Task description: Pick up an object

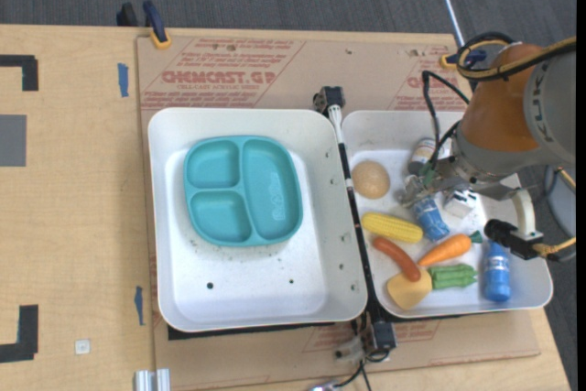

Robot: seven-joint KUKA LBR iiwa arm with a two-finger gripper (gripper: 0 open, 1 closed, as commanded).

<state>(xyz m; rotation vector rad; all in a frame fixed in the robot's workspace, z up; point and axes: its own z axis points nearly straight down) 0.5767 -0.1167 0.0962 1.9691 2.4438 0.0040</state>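
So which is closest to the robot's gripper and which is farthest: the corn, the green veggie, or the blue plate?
Measured from the gripper in the camera view:
1. Corn, in the right bin, just below and left of the gripper.
2. Green veggie, near the right bin's front edge, farther below.
3. Blue plate, far off in the left bin.

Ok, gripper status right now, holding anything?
Gripper: down in the right bin over the blue can; open or shut cannot be told.

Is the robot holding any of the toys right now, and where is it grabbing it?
It cannot be told. The gripper is low in the right bin, just above a blue can.
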